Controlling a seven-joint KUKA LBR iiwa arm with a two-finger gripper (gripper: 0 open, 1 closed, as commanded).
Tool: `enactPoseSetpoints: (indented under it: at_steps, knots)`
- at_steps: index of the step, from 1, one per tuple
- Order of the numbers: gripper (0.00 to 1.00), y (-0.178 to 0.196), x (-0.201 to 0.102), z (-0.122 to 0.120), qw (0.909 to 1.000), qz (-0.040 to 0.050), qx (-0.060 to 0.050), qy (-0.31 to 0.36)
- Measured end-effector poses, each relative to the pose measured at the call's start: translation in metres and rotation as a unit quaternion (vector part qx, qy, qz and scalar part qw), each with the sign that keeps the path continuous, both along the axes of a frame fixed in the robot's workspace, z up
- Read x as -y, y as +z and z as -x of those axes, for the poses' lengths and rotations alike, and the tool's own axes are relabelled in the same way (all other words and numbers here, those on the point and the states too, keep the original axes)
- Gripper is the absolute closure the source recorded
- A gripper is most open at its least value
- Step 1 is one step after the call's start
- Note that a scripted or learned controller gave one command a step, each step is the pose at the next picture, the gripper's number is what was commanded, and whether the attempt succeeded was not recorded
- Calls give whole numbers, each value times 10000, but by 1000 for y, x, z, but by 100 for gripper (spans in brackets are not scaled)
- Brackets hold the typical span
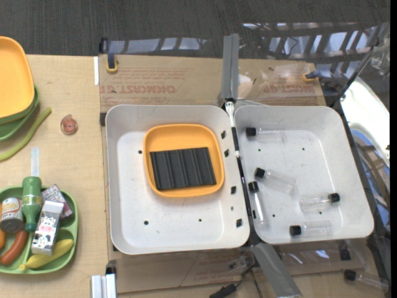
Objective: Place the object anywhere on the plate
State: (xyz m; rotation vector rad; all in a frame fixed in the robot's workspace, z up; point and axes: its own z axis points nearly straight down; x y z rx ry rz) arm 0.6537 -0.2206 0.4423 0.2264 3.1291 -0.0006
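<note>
While the orange plate (183,159) sat in the left bin (124,228) with a dark ribbed mat (183,169) on it, the objects to be moved lay in the right bin (353,166): several clear vials with black caps. One vial (278,179) lay just right of the plate across the bins' shared wall, its long axis slanting down and rightward; another (310,230) lay farther, toward the near-right corner. As for the claw's state and the arm's pose, I could not tell.
</note>
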Motion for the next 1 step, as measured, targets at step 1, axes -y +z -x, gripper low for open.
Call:
enactPoseSetpoints:
  at_steps: [1]
  knots:
    - [100, 0, 1, -1, 9866, 2, 4, 1634]
